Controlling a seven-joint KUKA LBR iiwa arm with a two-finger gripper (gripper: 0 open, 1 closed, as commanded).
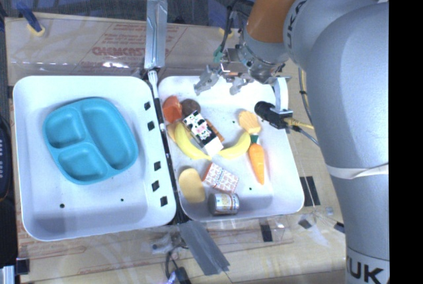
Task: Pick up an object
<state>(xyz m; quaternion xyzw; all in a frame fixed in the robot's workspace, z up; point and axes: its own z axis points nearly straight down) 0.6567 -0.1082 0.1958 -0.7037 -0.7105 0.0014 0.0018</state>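
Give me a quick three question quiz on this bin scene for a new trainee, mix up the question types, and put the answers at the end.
1. True or false: the blue plate lies in the same bin as the banana.
2. Multiple choice: what lies just right of the banana? A) carrot B) spoon C) cup
3. Fill in: the gripper hovers over the far edge of the ____ bin, as the camera sees it.

Key: 1 false. 2 A. 3 right.
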